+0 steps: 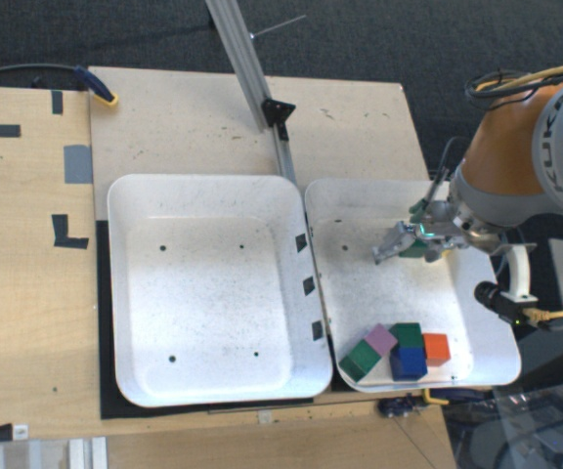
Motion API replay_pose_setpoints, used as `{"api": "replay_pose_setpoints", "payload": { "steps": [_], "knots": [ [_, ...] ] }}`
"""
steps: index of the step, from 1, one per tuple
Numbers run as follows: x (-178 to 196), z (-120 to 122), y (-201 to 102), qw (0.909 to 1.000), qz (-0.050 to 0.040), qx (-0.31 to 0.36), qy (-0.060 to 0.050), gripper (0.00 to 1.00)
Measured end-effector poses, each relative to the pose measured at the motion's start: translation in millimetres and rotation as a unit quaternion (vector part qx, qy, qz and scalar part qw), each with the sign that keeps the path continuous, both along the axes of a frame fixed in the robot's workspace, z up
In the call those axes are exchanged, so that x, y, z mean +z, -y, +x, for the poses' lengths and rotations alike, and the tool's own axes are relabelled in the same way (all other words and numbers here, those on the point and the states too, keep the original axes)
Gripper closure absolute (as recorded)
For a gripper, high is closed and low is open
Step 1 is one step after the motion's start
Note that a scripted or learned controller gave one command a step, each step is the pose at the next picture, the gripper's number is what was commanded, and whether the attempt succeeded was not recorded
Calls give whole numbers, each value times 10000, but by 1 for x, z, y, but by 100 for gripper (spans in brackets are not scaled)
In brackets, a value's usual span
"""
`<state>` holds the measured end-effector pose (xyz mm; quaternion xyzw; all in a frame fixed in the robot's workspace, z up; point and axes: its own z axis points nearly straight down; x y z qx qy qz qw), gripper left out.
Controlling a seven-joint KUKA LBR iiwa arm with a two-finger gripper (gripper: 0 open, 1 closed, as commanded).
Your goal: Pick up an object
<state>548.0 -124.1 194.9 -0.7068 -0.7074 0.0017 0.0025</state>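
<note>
Looking down on my bench from the fixed camera, I find the arm (516, 154) reaching in from the right over the right-hand bin (360, 198). Its gripper (387, 252) hangs above the middle of that bin, pointing left, with bare white floor beneath it. I cannot tell how the end effector is set, and I see no object in it.

Candidate objects are clustered at the near edge of the right bin, well apart from the gripper. A dark green block (361, 359) lies at the left of the cluster, with a pale purple block (380, 339) touching it. Beside that sit a green block (407, 334), a blue block (409, 362) in front of it, and an orange block (437, 347) at the right end.

The left bin (125, 203) adjoins the right bin along their shared edge.
</note>
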Motion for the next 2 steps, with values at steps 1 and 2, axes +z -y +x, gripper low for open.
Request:
{"api": "replay_pose_setpoints", "payload": {
  "steps": [1, 2],
  "knots": [
    [2, 1, 0, 10000, -4, 6, 20, 0],
    [-44, -7, 1, 10000, -3, -2, -4, 0]
  ]
}}
